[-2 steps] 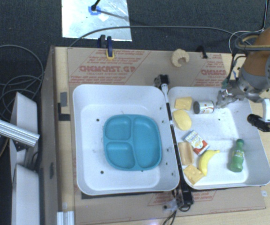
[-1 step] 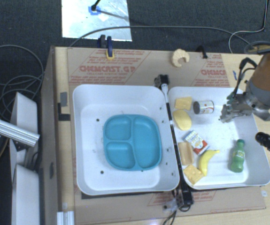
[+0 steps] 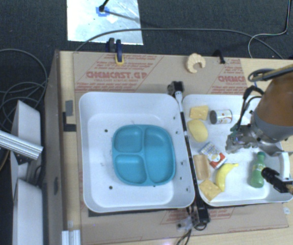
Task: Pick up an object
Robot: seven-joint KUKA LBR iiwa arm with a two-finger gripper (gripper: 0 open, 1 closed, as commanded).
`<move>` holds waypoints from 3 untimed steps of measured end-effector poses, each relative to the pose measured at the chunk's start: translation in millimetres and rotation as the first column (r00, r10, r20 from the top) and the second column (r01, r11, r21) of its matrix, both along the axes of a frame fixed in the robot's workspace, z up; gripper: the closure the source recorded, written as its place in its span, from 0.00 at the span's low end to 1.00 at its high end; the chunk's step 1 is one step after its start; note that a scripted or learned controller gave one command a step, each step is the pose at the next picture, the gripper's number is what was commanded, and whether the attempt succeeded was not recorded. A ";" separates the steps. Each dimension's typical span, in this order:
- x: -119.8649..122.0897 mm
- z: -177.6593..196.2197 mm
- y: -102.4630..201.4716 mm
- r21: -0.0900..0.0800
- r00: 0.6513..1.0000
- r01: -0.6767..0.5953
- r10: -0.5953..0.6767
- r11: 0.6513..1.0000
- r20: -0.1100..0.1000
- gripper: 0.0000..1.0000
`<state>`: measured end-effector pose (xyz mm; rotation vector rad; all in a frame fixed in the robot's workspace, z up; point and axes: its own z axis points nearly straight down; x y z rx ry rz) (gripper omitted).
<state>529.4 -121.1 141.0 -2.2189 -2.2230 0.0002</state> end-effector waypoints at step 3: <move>64.8 -24.3 -18.4 -0.002 1.000 -0.001 0.001 1.000 0.004 0.00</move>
